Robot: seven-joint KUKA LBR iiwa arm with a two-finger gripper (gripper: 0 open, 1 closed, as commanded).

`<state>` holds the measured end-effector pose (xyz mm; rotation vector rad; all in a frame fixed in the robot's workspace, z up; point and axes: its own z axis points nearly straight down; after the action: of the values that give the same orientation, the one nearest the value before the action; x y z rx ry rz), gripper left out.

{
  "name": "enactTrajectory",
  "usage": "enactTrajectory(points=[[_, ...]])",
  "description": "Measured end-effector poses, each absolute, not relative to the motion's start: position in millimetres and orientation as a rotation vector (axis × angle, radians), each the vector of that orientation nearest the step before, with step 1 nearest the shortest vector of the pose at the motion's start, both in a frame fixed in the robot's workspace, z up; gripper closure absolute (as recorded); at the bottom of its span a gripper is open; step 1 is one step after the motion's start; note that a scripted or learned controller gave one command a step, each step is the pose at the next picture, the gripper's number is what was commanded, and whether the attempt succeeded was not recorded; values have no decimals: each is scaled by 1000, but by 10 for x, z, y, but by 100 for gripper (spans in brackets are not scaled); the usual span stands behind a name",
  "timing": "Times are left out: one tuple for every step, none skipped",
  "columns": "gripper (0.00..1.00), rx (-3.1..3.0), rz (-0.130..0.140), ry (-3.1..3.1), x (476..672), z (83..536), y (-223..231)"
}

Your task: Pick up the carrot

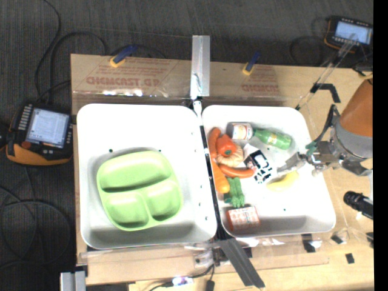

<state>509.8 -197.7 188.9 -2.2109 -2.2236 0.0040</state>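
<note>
At the near edge of the right bin [315, 217], a small red-brown packet [242, 217] is lying flat against the front wall. Just behind it, the carrot [219, 176] is lying along the bin's left wall, its orange body running away from the camera and its green top [235, 193] pointing toward the near side. A red hot dog–like piece [237, 171] and an orange-red toy [226, 150] are crowding against the carrot's far half, touching it. A black-and-white object [259, 165] is sitting just right of that cluster, and a yellow item [284, 179] is lying right of that.

The gripper [293, 161] is hanging over the right part of this bin, above the yellow item and well apart from the carrot. Whether its tips are spread or closed cannot be told. Nothing is showing between them.

Farther back, a green bottle [273, 139] and a small can [240, 130] are lying near the rear wall.

In the left bin [91, 120], a green divided tray [139, 190] is resting alone.

Beyond the bench, a handheld pendant [43, 129] is glowing on the left floor.
</note>
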Motion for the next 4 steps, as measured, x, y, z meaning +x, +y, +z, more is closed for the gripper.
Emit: enactTrajectory(points=[[0,-2016,2,-2404,5239,974,-1897],[100,-2009,2,-2403,5239,1032,-1879],[0,-2008,2,-2403,5240,1033,-1877],[100,-2002,4,-2402,5241,1093,-1862]])
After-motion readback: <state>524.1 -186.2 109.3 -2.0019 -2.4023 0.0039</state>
